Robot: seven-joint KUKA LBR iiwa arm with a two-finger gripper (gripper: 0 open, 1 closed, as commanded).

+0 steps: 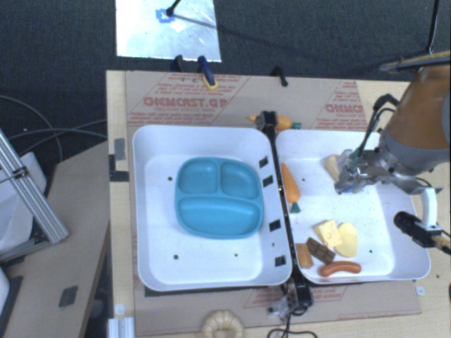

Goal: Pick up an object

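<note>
My gripper (pixel 348 179) hangs over the upper middle of the right bin (pixel 405 259), reaching in from the right. Just to its left lies a small beige food piece (pixel 331 165), close to the gripper; whether they touch is unclear. An orange carrot (pixel 289 182) lies along the bin's left wall. Near the front of the bin sit a pale yellow cheese wedge (pixel 326 230), a yellow slice (pixel 346 239), a dark brown bar (pixel 320 249), a tan piece (pixel 304 255) and a reddish sausage (pixel 340 267).
The left bin (pixel 155 259) holds a blue divided plate (pixel 218 196). An orange toy (pixel 282 123) lies behind the bins at the divider. A beige ring (pixel 222 324) sits on the bench in front. A metal frame (pixel 28 203) stands at far left.
</note>
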